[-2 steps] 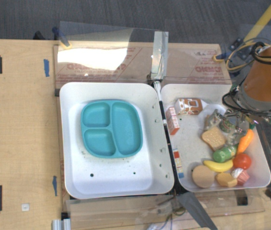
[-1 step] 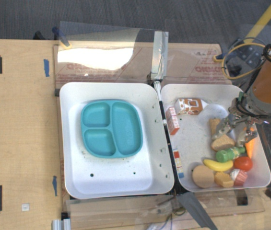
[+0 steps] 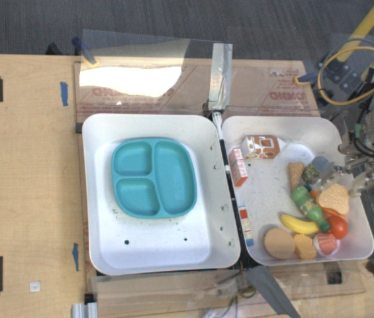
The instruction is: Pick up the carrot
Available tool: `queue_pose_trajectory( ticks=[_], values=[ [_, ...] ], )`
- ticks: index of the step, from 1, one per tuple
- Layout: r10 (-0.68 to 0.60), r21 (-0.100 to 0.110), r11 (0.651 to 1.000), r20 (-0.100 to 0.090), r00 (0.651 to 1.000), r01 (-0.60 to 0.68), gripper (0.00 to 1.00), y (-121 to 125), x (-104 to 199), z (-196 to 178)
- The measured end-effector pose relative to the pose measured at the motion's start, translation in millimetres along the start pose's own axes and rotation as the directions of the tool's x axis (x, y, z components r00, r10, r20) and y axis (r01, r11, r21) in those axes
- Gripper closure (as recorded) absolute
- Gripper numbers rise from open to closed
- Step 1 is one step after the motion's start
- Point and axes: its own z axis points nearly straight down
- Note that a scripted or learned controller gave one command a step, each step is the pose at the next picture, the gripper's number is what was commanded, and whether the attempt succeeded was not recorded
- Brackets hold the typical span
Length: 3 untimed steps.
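- The wooden surface spreads wide on the left, bare board running well out from the bins.
- Left bin: a teal divided plate sits near its middle, white floor open all round it, most of it toward the near edge.
- Right bin: the centre floor is open, but the far-right side is crowded up against the wall.
- The tool sits over the right rim of the right bin, a tangle of metal at the picture's edge; I cannot tell whether it is released or clenched, and I see nothing clearly between its parts.
- Brown-and-white carton lies near the far edge; a small red-and-white box rests just beside the wall between the bins.
- Banana lies low in the cluster, a tan round piece in front of it near the near rim.
- The carrot, orange with a green top, lies among the crowded food at the right side, between the banana and the pale wedge, a red tomato just beside it.
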Motion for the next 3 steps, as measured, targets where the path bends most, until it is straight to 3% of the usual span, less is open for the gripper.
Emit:
queue_pose_trajectory(
  ticks=[1, 2, 3],
  values=[
    [-0.271, -0.011, 0.962, 0.004, 0.963, 0.271, 1.00, 14, -33, 26],
    [-0.327, 0.013, 0.945, -0.004, 0.945, 0.327, 1.00, 58, -73, 55],
    [-0.549, -0.003, 0.836, 0.001, 0.836, 0.549, 1.00, 43, -8, -9]
  ],
)
